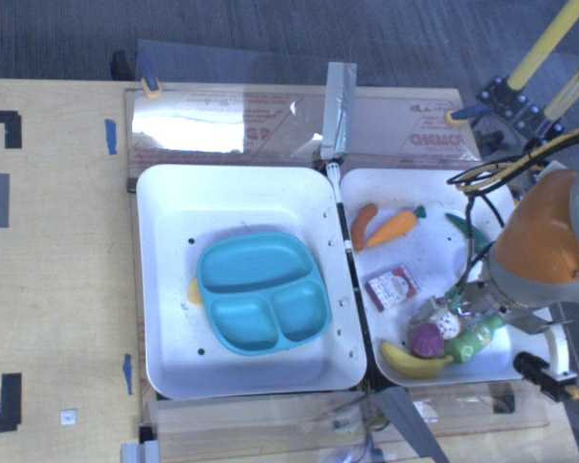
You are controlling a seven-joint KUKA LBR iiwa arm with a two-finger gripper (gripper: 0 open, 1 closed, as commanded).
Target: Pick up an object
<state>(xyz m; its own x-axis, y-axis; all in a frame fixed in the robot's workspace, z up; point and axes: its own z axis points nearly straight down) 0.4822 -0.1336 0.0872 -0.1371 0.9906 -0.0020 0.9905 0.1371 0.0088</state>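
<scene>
The right bin [405, 183] holds an orange carrot [394, 226], a smaller red-orange piece [364, 222], a red packet [391, 287], a purple round object [426, 339], a yellow banana [410, 360], a green bottle [476, 338] and a small white die [448, 325]. My gripper [455, 307] is low over the bin's front right part, just above the die and the purple object, with the green bottle right beside it. The grey wrist and the orange band [545, 230] hide the bin's right side. Nothing is visibly lifted.
The left bin [164, 258] holds a blue divided plate [261, 292] with a yellow item [192, 290] peeking out at its left edge. A clear plastic sheet [232, 114] stands behind the bins. Black and yellow cables [502, 167] hang near the arm.
</scene>
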